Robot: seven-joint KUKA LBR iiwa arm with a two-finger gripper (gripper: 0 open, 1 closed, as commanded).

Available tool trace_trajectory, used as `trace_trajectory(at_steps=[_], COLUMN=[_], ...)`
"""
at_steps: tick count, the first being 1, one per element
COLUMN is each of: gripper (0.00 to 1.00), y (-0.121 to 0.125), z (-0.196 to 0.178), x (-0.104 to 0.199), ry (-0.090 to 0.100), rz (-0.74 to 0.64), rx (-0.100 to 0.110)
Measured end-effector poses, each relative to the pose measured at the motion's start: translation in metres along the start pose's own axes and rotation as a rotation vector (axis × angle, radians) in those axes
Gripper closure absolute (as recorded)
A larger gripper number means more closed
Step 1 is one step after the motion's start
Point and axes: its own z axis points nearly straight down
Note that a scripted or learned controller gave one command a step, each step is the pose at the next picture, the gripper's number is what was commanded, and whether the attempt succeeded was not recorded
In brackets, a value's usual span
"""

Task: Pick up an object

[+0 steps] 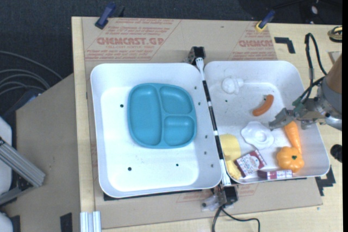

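Arm came in from the right edge, gripper [286,118] sat low over the R bin [283,70], just left of the top end of the carrot [293,136]. Fingers looked spread a bit, dark tips pointing left toward the white fried-egg toy [258,136]. Nothing btwn them, so claw was open and not gripping anything.

R bin contents: carrot lay roughly upright along the right side, tip touching or almost touching the small orange pumpkin [290,158] below it. Sausage [262,105] lay tilted mid-bin, apart from the gripper. White blob obj [231,85] near the top-left corner. Yellow piece [231,148] against the left wall, red/white packet [249,163] just beside it, another small packet [274,174] at the bottom edge near the pumpkin.

L bin [109,117] held the blue divided plate [161,115], 3 compartments, flat, approx centred.

Both bins sat side by side on the cardboard-covered bench [136,41], touching along the middle rims.
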Motion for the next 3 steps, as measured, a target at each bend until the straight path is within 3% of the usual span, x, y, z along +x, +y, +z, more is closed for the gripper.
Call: trace_trajectory(at_steps=[1,2,3], gripper=[0.00,1.00,1.00], y=[0.017,0.017,0.024], z=[0.086,0.076,-0.010], x=[-0.033,-0.033,0.051], ry=[-0.005,-0.005,0.000], rz=[0.000,0.000,-0.002], rx=[-0.010,-0.010,-0.002])
